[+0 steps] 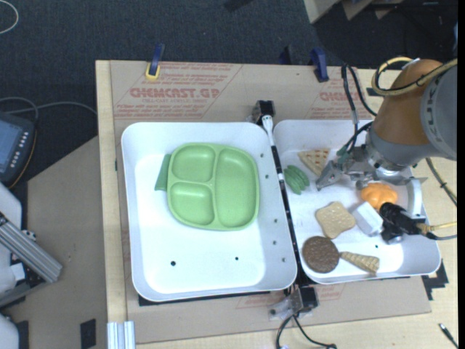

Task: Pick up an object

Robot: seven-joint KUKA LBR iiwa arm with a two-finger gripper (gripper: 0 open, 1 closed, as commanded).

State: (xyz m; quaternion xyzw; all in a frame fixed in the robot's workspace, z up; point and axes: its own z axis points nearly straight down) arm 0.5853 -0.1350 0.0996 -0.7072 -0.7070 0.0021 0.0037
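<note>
You had the gripper (330,174) low in the right bin (425,264), fingers spread, gripping nothing. Nearest item, the green piece (296,179), lay just beside it. Pick not done.

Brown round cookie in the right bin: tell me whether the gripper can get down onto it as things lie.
Probably yes. The brown round cookie lies flat with open space above; the cracker and cone lie close beside it, and the gripper hovers nearby.

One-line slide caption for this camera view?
KUKA arm's gripper hovers in the right bin among toy foods: cracker, brown cookie, cone; green divided plate sits in the left bin.
</note>
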